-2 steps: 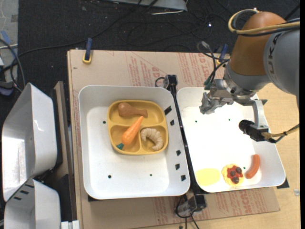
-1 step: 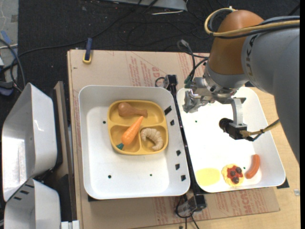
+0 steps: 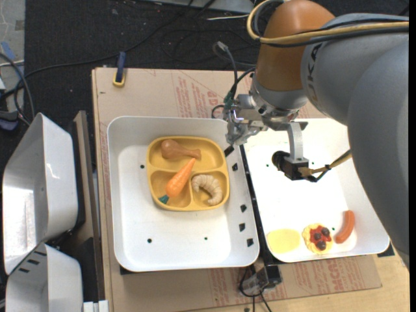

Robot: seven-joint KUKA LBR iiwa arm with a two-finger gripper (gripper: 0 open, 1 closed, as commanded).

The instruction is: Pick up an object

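The gripper [image 3: 235,134] hangs just beside the plate's [image 3: 211,153] upper right corner. The wrist [image 3: 279,77] hides its tip, so I cannot tell whether it is closed or grips anything. A drumstick [image 3: 179,150], carrot [image 3: 181,178] and shrimp [image 3: 209,187] lie on the plate, and a sausage [image 3: 345,227] lies well to its right.

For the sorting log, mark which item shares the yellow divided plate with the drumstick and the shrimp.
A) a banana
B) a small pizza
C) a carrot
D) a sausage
C: the carrot lies on the yellow divided plate in the left bin, between the drumstick and the shrimp.
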